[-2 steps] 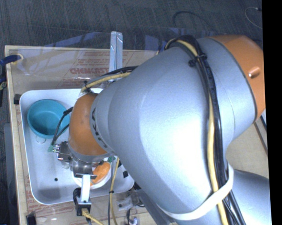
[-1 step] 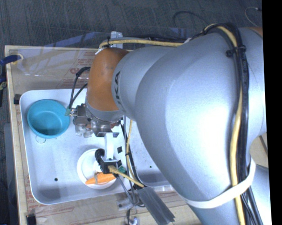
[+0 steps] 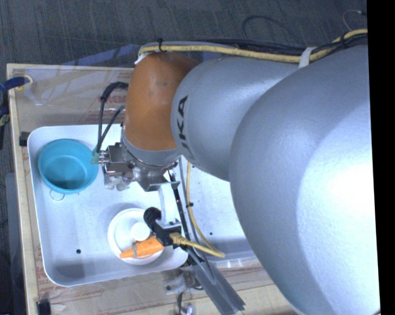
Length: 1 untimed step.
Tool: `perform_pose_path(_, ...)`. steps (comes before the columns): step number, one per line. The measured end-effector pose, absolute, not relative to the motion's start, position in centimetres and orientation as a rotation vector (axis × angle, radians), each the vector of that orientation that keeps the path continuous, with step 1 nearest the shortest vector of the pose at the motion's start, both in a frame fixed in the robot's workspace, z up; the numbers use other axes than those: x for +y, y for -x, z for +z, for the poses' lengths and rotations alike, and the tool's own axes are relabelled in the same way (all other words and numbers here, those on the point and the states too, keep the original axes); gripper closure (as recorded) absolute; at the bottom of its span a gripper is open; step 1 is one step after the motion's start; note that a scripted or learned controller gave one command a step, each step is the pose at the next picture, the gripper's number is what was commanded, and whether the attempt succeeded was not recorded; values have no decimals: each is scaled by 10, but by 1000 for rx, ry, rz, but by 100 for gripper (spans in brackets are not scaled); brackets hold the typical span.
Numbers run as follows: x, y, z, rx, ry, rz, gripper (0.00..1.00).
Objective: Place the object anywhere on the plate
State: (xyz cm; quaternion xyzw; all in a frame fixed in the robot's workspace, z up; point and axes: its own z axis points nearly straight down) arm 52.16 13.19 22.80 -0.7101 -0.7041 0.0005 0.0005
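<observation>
A wooden bench (image 3: 23, 213) stands on dark grey carpeted floor (image 3: 61, 29).

Pretty even overhead light here, kinda cool-toned. My arm (image 3: 282, 150) is close to the lens and soft, throwing a mild shadow over the white bin (image 3: 64, 257).

Single fixed overhead camera, slanting down on the bin (image 3: 64, 257), arm (image 3: 282, 150) close beneath
</observation>
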Motion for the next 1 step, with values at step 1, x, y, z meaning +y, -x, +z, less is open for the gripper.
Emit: perform_pose_path(1, 219, -496, 146, -1893, 2504, 12, 100)
